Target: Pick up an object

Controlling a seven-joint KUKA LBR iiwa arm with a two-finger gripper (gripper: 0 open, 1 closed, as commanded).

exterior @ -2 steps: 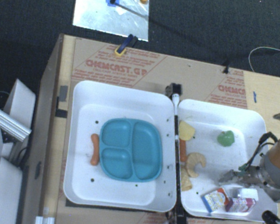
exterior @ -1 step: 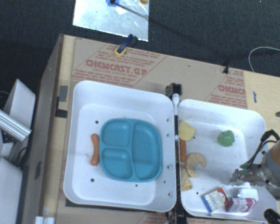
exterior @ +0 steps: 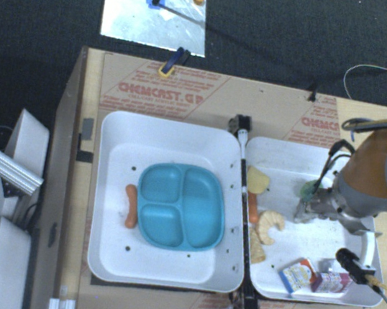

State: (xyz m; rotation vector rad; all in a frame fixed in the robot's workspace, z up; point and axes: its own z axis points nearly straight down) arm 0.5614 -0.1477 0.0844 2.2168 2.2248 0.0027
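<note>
1. Camera view: grey arm with orange band (exterior: 377,168) reaches in from the right; two-finger gripper (exterior: 306,208) sits low in the right white bin (exterior: 303,154), upper middle. Can't tell its state.
2. No object visibly held. Nearest candidates: pale yellow wedge-shaped piece (exterior: 258,181) at the bin's left edge, beige ring-shaped piece (exterior: 270,224) just below, small orange stick (exterior: 253,207) against the left wall.
3. Handling, my guess: all look like light toy food, stiff, smooth; grab the ring across its rim, the wedge across its narrow sides.
4. Bottom right corner: one red-white packet (exterior: 297,276), one pink-white packet (exterior: 332,282), touching.
5. Left white bin (exterior: 174,136): one blue divided plastic plate (exterior: 181,206), one orange sausage-shaped piece (exterior: 131,206) touching its left edge.
6. Counts: two bins, one plate, two packets.
</note>
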